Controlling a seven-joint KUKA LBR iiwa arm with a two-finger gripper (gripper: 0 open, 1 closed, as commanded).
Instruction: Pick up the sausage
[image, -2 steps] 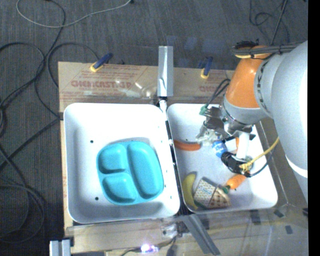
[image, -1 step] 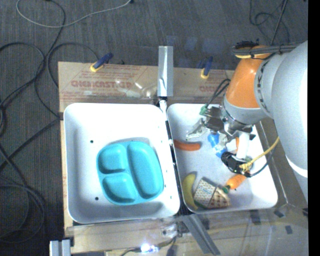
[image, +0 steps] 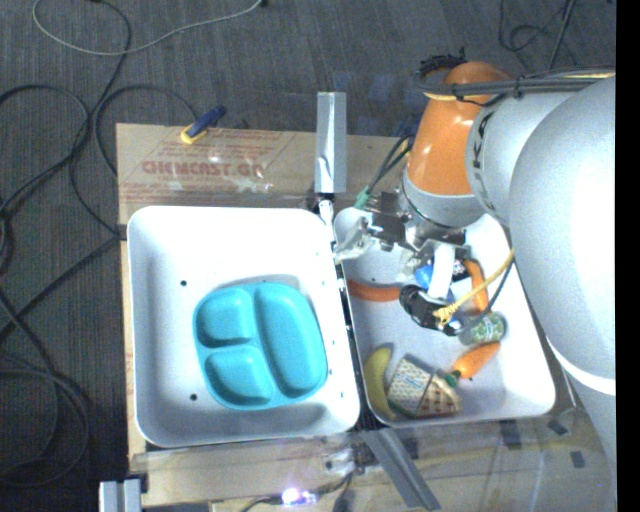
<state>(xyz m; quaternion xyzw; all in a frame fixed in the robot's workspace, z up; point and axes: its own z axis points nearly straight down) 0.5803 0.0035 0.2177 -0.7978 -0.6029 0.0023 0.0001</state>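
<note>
- Camera view is showing the blue plate (image: 262, 343) sitting in the left bin (image: 150, 300), well to the left of the jaws.
- The sausage (image: 372, 292) is lying in the right bin (image: 520, 395) by its left wall, just left of the jaws and partly hidden under them.
- The gripper (image: 405, 262) is hanging above it; whether the jaws are spread or pressed together I cannot tell.
- The sausage is looking light, smooth and apt to roll, so pinching across its middle is seeming safest.
- The carrot (image: 478, 358) is lying right of the jaws, apart.
</note>
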